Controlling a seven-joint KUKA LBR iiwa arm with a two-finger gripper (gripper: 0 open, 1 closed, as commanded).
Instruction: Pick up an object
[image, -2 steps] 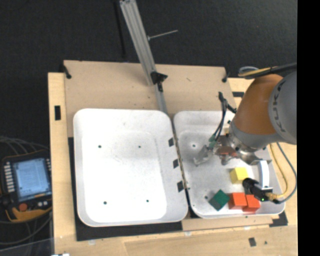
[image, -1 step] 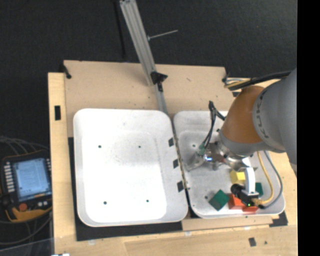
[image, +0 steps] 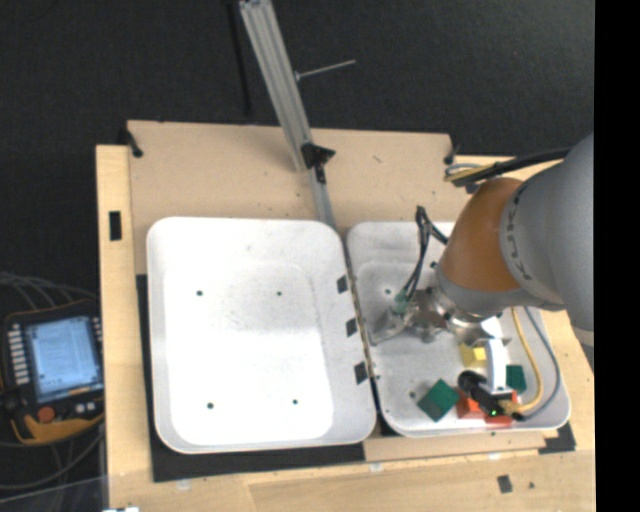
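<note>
My gripper (image: 392, 322) is low over the left part of the right bin (image: 400, 243), close to the divider between the two bins. The grey arm with its orange band (image: 480, 250) covers much of this bin. A dark green block (image: 436, 399) lies near the bin's front edge, apart from the gripper. A small yellow block (image: 474, 353) sits just right of the wrist. Another green block (image: 516, 377) lies further right, and an orange piece (image: 469, 407) rests beside the dark green block. I see nothing between the gripper and the bin floor.
The left bin (image: 250, 330) is a wide white tray with a few dark specks. A slanted metal pole (image: 285, 90) rises from behind the bins. A teach pendant (image: 55, 360) sits off the bench at the far left.
</note>
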